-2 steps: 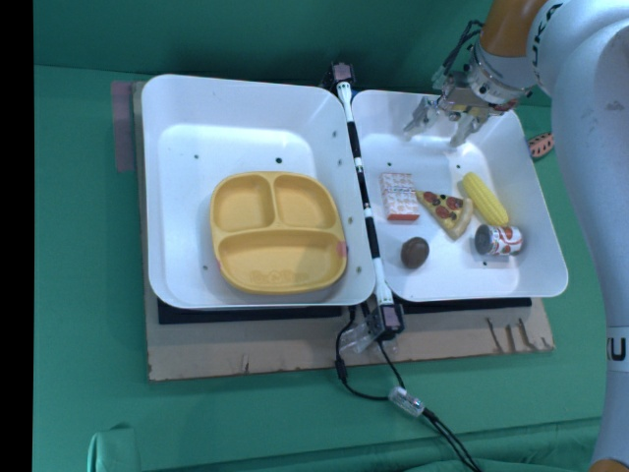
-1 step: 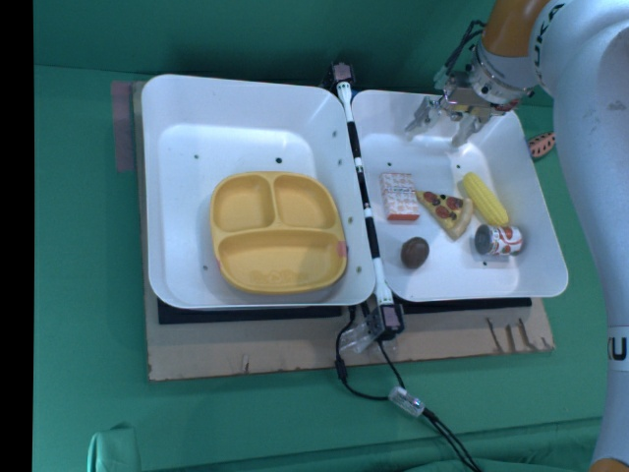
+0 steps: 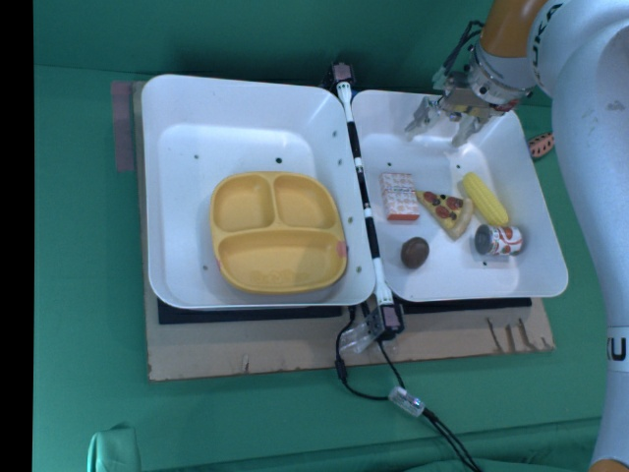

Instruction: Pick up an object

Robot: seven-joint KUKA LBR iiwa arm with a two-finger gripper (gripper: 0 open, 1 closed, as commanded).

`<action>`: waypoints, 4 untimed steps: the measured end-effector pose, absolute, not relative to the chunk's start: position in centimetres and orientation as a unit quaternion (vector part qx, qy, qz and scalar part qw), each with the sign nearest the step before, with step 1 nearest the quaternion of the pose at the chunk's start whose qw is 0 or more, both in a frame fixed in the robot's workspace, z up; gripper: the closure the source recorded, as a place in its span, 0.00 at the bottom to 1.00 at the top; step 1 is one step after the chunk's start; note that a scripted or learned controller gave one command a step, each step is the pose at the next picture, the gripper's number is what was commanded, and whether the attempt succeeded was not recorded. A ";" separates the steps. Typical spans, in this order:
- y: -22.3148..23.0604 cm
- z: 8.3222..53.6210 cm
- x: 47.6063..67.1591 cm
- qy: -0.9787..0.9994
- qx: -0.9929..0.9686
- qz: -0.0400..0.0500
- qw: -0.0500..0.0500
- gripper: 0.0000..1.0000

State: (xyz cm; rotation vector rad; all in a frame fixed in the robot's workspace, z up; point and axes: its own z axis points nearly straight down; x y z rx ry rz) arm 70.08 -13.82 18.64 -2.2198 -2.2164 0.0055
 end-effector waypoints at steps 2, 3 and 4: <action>-11.4 18.7 70.0 -0.704 -0.710 0.007 -0.004 0.00; -11.0 18.7 70.0 -0.704 -0.710 0.007 -0.003 0.00; -10.6 18.7 70.0 -0.704 -0.710 0.007 -0.003 0.00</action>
